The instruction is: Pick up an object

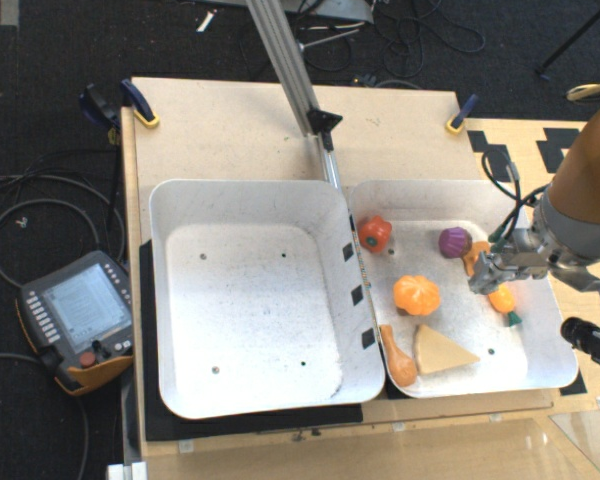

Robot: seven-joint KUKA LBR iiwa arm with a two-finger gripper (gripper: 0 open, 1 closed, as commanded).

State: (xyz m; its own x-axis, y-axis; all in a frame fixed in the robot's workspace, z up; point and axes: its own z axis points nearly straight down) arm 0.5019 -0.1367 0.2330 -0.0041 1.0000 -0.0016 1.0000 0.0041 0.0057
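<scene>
the gripper (495, 273) hangs low at the right of the frame over a small orange piece (502, 299) in the right bin (540, 373); whether it is open or closed cannot be told, so this looks like the reach-and-grasp step, and next it must close and lift. near it lie one purple piece (454, 240), one red tomato-like piece (375, 232), one orange pumpkin-like piece (416, 295), one tan wedge (442, 351) and one orange-brown piece (398, 358). the left bin (170, 218) makes two bins.

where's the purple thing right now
The small purple object lies in the right bin, toward its far side, between the red tomato-like toy on its left and the end effector on its right.
</scene>
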